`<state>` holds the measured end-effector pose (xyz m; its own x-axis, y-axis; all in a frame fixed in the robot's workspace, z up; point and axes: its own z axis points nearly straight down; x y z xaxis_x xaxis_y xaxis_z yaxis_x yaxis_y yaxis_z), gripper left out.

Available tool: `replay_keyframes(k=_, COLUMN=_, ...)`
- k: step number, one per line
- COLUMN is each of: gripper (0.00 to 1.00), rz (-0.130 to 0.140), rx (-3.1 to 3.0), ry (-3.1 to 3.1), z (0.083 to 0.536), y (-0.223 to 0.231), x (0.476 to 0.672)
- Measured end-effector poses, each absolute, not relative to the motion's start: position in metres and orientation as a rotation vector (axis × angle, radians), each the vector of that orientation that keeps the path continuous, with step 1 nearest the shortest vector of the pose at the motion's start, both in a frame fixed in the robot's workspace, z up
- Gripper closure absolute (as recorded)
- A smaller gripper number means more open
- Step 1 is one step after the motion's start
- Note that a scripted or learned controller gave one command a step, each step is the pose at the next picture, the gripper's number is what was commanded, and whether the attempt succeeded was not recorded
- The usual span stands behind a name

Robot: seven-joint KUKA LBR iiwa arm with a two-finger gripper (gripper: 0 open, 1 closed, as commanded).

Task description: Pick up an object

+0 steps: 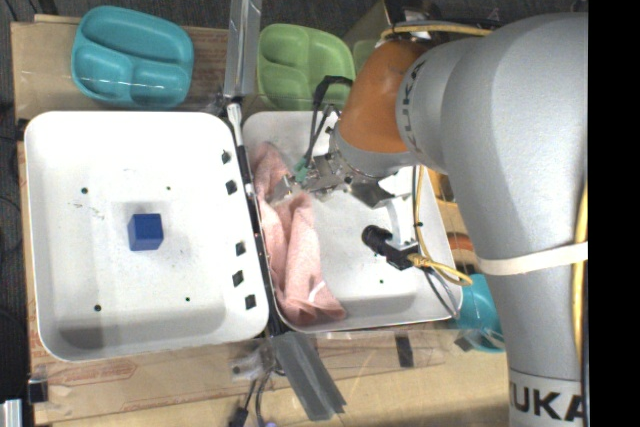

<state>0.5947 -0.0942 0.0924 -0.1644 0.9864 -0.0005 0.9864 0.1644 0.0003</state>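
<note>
Remote check, single overhead view. The arm [500, 135] reaches into the right bin [380, 300]. The claw [303, 177] sits low over that bin's far corner, on the side toward the left bin [120, 155], right at the top end of the pink cloth [295, 250]. The cloth lies bunched along that same wall of the right bin, far end to near end, with no part visibly lifted. I cannot tell whether the claw is wide or narrow; wrist hardware and cloth folds crowd it. The blue cube [146, 230] is well apart from the right bin, in the left bin. My judgement: approach done, claw at the cloth, grip unconfirmed, lift left to do.
</note>
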Motion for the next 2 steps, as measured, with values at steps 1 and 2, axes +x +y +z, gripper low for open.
replay_keyframes(k=1, gripper=1.0, rz=0.0, rx=2.026, ry=2.399, z=0.103, y=-0.094, x=0.595)
replay_keyframes(k=2, gripper=1.0, rz=-0.002, rx=2.249, ry=2.195, z=0.192, y=-0.03, x=0.657)
